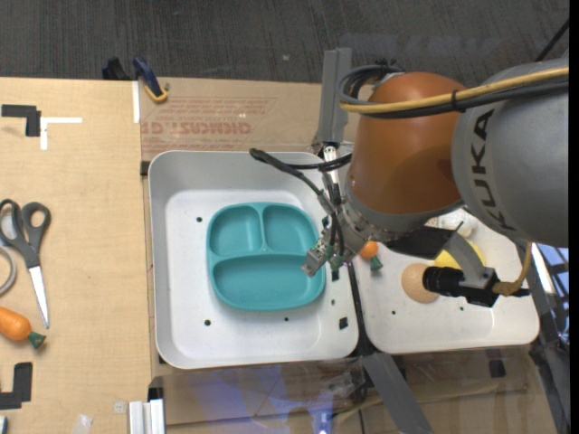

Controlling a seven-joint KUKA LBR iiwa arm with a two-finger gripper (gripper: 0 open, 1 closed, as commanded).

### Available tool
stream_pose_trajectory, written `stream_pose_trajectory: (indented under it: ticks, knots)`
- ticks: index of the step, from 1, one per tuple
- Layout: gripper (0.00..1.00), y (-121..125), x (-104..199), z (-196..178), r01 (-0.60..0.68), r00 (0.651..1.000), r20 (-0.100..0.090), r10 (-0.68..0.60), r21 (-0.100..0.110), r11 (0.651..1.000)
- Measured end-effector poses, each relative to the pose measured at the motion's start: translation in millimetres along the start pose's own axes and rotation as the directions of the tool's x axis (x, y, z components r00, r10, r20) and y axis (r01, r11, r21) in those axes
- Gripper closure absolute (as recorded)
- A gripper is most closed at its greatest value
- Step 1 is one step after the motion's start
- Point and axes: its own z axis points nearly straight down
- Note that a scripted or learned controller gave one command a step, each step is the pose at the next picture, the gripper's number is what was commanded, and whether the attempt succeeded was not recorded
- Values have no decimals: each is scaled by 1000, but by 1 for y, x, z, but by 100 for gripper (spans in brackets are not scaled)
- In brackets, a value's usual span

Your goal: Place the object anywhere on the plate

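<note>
The teal plate point(262, 256) is seen in the left bin point(172, 269). The gripper point(327, 259) is seen at the plate's right edge; whether it is clenched cannot be told. A small orange object point(369, 250) is seen just right of it, by the bins' divide.

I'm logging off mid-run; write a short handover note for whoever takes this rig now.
Tool: low over the right rim of the teal plate, mostly hidden under the arm; grip state unreadable, nothing seen held.
Plate: in the left bin, nothing on it.
Right bin: a tan egg-like object, a small orange piece, and a yellow object partly hidden.
Done: no placement.
Left: get an object onto the plate.
</note>
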Motion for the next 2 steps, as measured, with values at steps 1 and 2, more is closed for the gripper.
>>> stream_pose_trajectory:
  ticks: [1,2]
  knots:
    - [100,-27,-74,-81,-53,999,2,53,-2,999]
    - [100,23,-33,-176,128,992,3,-128,-2,992]
